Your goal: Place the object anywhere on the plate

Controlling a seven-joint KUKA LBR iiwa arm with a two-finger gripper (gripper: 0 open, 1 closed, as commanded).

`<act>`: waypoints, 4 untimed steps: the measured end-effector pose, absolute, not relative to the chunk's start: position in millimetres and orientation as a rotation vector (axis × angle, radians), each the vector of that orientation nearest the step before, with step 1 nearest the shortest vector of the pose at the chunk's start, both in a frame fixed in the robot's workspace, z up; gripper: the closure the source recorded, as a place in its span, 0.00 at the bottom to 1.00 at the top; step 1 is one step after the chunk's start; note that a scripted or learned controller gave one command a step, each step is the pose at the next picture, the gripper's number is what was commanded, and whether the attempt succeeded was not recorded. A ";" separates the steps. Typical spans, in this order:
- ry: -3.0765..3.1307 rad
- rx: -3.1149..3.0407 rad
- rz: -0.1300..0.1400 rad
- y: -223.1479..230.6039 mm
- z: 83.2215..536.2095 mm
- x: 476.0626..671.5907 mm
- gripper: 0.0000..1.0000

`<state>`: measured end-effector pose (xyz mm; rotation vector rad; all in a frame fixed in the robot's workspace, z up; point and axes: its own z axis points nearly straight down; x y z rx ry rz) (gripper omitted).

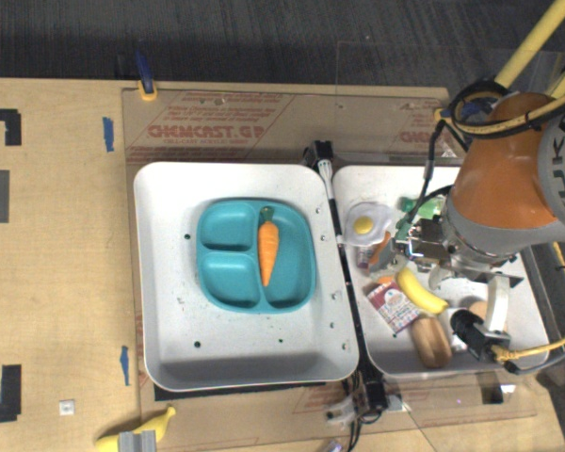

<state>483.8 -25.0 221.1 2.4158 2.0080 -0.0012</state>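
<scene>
Room is plentiful in the left bin point(160, 281): a teal divided plate point(235, 271) sits near its middle with bare white floor on every side, well apart from the rim. A toy carrot point(268, 250) lies on the plate, leafy end pointing to the far wall, resting along the ridge between the compartments on the right side. The right bin point(381, 351) is far more crowded. A fried egg in a clear cup point(364, 222) sits near the shared divider, a banana point(420, 292) lies slantwise in the middle, a small red and white packet point(390, 307) is just beside it, and a brown bread roll point(432, 341) rests near the front wall. The arm point(504, 182) hangs over the right bin, covering much of its right half. Its end effector point(424, 243) is low among those items, near the banana and the cup, but from here I cannot tell how it stands or whether it touches anything. Around both bins the cardboard-covered counter point(56, 252) is open.
</scene>
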 end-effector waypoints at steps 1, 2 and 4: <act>1.868 2.526 -0.001 -20.5 218.9 594.0 0.00; 1.725 2.620 0.007 -20.0 321.3 661.0 0.00; 1.509 2.759 -0.015 -71.1 351.4 589.3 0.00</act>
